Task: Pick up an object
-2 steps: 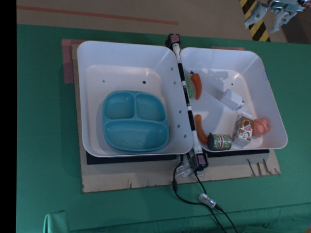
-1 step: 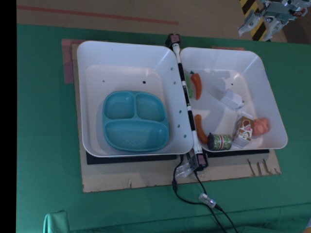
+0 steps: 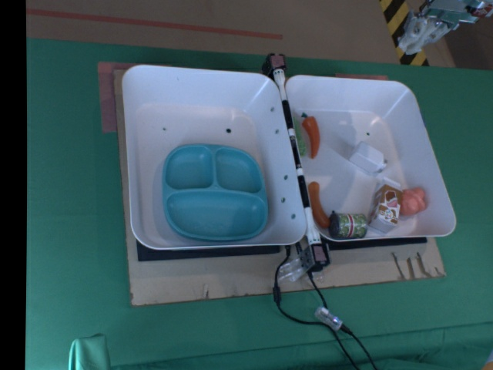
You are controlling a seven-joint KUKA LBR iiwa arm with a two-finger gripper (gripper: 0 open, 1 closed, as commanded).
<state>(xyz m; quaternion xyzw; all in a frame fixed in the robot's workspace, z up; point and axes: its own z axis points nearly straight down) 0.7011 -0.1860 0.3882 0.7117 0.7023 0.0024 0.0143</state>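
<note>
Lengthwise, carrot (image 3: 311, 136) along bin divider (image 3: 290, 141)

At the top right corner of the camera view, the gripper (image 3: 431, 18) shows as a pale, whitish-grey assembly of blocky metal parts, with small teal-green accents and darker joints between the pieces. Its finer details are too blurred to make out.

A teal plate (image 3: 215, 193) lies in the left bin (image 3: 146, 91); the right bin (image 3: 412, 114) holds small items.
</note>
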